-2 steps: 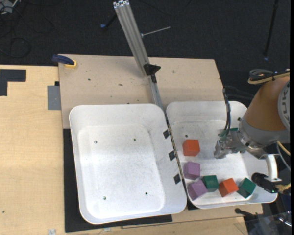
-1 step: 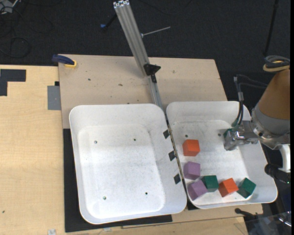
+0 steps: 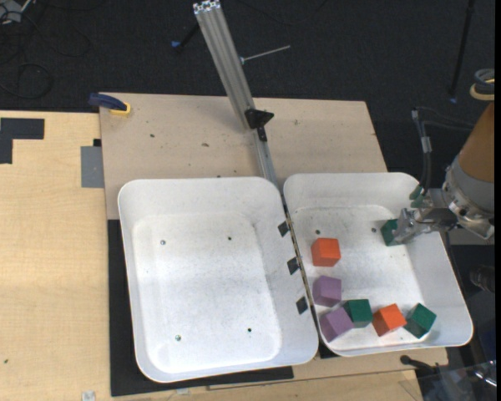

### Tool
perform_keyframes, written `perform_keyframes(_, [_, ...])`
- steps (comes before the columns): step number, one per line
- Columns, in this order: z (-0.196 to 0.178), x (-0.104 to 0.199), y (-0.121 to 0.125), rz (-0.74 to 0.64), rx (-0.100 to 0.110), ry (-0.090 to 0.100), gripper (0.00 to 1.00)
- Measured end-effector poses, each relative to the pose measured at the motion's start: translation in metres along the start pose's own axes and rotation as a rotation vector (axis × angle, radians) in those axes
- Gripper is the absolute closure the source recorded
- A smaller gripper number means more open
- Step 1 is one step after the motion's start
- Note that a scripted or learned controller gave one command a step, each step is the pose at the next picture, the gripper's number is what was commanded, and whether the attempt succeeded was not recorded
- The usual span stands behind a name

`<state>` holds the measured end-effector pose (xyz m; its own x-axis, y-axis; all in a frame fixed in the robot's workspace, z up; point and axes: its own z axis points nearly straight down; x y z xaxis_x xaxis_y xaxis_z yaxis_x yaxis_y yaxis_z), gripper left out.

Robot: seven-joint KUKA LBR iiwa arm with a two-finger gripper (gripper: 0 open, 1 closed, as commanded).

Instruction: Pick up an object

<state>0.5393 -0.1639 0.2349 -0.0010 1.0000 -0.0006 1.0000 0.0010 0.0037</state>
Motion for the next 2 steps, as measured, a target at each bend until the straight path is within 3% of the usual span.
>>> perform_keyframes(1, [-0.039, -0.001, 0.001, 0.0, 0.001, 0.0, 1.0])
perform_keyframes(2, [-0.022, 0.046, 0.009, -0.003, 0.007, 0.003, 1.0])
